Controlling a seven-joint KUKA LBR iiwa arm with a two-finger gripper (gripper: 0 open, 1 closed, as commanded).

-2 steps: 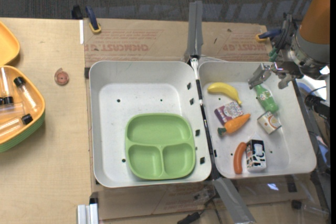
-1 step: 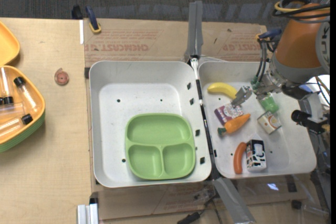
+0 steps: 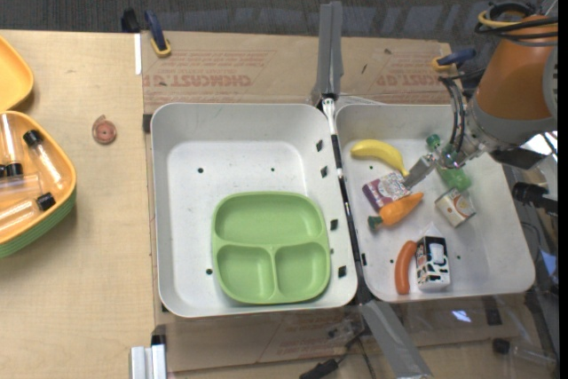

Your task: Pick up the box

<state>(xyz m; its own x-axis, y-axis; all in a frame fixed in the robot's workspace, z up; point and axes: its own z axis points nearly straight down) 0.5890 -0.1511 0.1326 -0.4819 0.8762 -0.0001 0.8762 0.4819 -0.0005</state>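
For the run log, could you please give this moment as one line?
task: pick up box | gripper: above right bin, near banana | box: lying in bin, ungrasped

Two shallow white bins sit side by side: the left bin (image 3: 177, 191) and the right bin (image 3: 497, 271). One gripper (image 3: 415, 175) hangs over the right bin.

Far to the gripper's left lies one green divided tray (image 3: 271, 248), with three compartments.

Around the gripper lie six items:
- one banana (image 3: 380, 153), just up-left of it
- one purple packet (image 3: 387, 190), touching or just below-left of it
- one carrot (image 3: 398, 209), just below it
- one sausage (image 3: 405, 266), further below
- two small cartons, one black-and-white (image 3: 433, 264) below it and one pale (image 3: 455, 208) to its right

One green object (image 3: 455, 177) lies just right of it, its kind unclear.
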